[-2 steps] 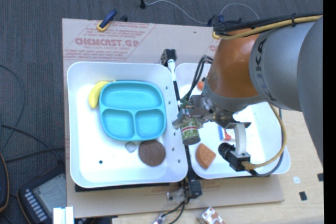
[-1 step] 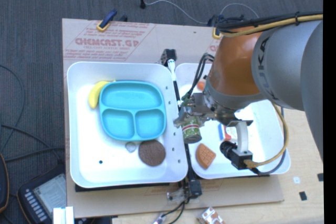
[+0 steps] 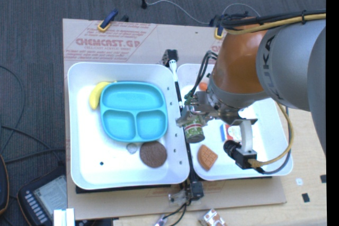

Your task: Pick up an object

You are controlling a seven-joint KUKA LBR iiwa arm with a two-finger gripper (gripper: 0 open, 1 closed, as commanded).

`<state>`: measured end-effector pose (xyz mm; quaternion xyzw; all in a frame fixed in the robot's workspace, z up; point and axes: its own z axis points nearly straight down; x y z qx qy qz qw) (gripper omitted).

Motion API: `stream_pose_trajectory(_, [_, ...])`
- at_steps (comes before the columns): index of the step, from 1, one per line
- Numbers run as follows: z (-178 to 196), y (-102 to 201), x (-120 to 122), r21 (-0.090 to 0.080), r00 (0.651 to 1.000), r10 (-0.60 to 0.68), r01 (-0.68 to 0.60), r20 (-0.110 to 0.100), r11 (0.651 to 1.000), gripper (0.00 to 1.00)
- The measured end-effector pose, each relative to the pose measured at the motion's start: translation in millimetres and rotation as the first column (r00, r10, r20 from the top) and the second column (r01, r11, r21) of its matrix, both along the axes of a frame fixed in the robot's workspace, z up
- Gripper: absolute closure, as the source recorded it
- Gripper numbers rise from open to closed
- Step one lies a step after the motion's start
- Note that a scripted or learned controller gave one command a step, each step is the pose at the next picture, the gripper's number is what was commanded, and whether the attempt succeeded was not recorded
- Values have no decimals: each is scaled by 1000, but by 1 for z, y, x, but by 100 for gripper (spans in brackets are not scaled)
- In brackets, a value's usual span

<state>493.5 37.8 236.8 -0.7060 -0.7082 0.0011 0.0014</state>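
Fingers (image 3: 192, 116) low over right bin (image 3: 275, 137), green can (image 3: 194, 132) just below.

Brown board (image 3: 114, 42) beneath the bins: red print "CHEMCAST GP", repeated in lines of smaller red lettering too fine to read. Can (image 3: 194, 131): label illegible.

L bin (image 3: 79, 129): tray (image 3: 133, 111) fills middle; free front-left corner

Left of the gripper (image 3: 193, 116), a glossy blue plastic tray (image 3: 133, 111) lies in a smooth white plastic bin (image 3: 85, 166) over matt cardboard (image 3: 111, 42).
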Motion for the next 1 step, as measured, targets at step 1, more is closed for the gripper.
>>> stream_pose_trajectory(1, [9,0,0,0,1000,1,-1,0,1000,100])
